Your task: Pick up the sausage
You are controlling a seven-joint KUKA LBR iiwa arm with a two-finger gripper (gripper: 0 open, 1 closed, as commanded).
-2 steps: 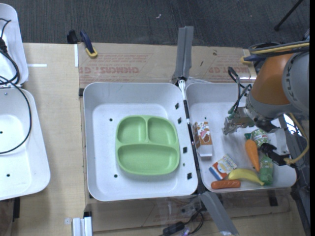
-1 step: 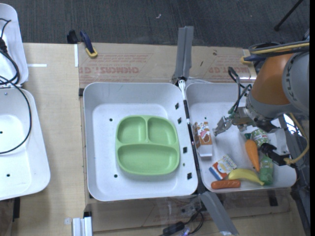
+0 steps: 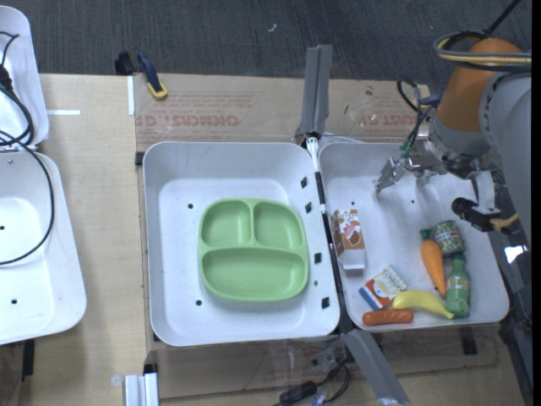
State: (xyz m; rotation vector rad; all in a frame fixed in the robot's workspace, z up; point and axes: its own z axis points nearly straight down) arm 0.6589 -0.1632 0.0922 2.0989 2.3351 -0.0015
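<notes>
Nearest the camera, at the front edge of the right shallow white plastic bin [image 3: 499,307]: the short reddish-orange sausage [image 3: 388,317], lying flat, well apart from my fingers and toward the viewer from them. Untouched; the pick is not yet begun.

Just beside it, the curved yellow banana [image 3: 425,303], its end close to the sausage, and a small red, white and blue card packet [image 3: 382,287] right behind. A crowded corner, I judge; a clean grasp calls for care.

Further back, toward my fingers: tapered orange carrot [image 3: 434,265], green plastic bottle [image 3: 457,284], dark green leafy vegetable [image 3: 446,236], and a brown-and-white carton [image 3: 348,238] by the dividing wall.

Left of all this, the other white bin [image 3: 156,227] with a light green divided plastic plate [image 3: 254,250].

Farthest: my two-finger gripper [image 3: 396,172], over the bin's rear part, nothing between its fingers. They are too small and blurred; I cannot tell how wide they stand.

Left to do: travel forward, descend, close, lift.
</notes>
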